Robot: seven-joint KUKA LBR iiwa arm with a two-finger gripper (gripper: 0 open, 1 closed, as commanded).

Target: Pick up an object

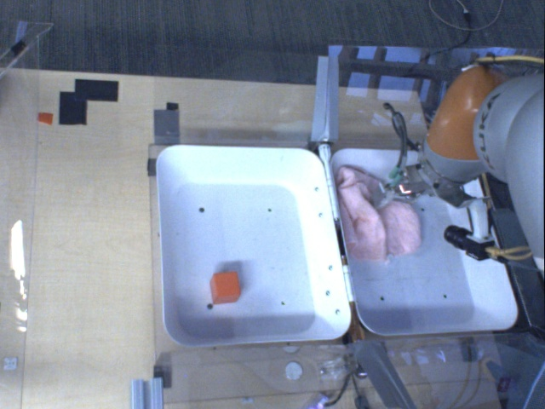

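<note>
Arm (502,126): grey with an orange band, reaching in from the right over the right bin
Tool (400,187): low over the upper left part of the right bin, right at the top edge of the pink cloth; whether it is open or closed I cannot tell
Pink cloth (370,216): a crumpled soft heap in the right bin, lying against that bin's left wall, its right part just under the tool
Orange block (226,287): small cube on the floor of the left bin, toward the lower middle, well apart from the tool
Left bin (179,228): white and shallow, holding the orange block
Right bin (443,301): white, touching the left bin along its side
Desk (85,254): pale wood, with black marks near its upper left corner
</note>
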